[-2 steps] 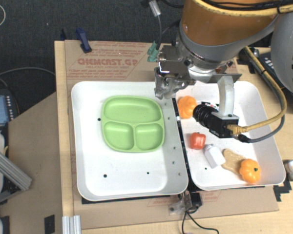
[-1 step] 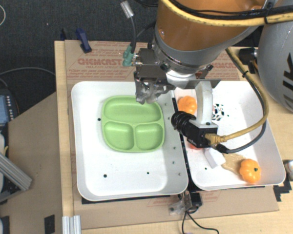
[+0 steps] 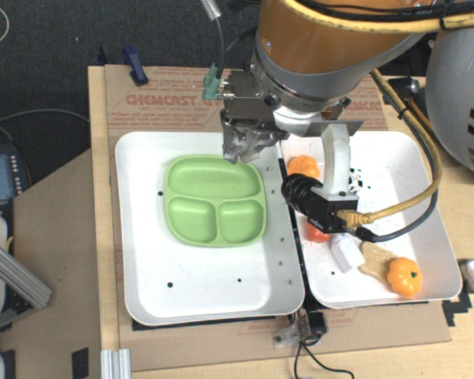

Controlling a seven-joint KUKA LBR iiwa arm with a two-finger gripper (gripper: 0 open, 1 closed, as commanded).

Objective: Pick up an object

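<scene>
The pincer (image 3: 241,150) sits at the far rim of the green divided plate (image 3: 215,200) in the left bin (image 3: 142,235); whether its fingers are parted cannot be told. A small orange pumpkin (image 3: 404,276) lies well apart, to its right.

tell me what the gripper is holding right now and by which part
Cannot be told: the gripper sits at the far rim of the green three-compartment plastic plate, its tips too blurred to show a hold.

Two white bins, left (image 3: 134,235) and right (image 3: 426,180), side by side on a brown board (image 3: 166,93); blue clip (image 3: 134,65) at its far-left corner; dark floor (image 3: 47,46) beyond
</scene>
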